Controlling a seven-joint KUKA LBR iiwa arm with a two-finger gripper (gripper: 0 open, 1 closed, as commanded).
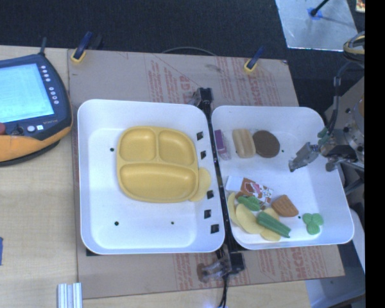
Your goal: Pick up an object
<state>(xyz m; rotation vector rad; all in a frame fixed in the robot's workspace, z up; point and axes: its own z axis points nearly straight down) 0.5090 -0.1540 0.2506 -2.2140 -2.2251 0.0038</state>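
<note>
Toy food (263, 213) lies in the right bin (330, 204), below-left of the gripper (316, 154), whose 2 fingers hang spread, holding nothing.

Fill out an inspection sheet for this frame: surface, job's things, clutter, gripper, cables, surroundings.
Surface: cardboard sheet on a wooden bench, clamped at the far edge.
Job's things: right bin holds toy food: bread roll, brown round patty, purple piece, green pepper, green peas, others piled near them.
Clutter: left bin holds a yellow divided plate.
Gripper: gripper over the right bin's right side, nothing between its fingers.
Cables: black cable at the near edge between bins.
Surroundings: teach pendant at left.
</note>
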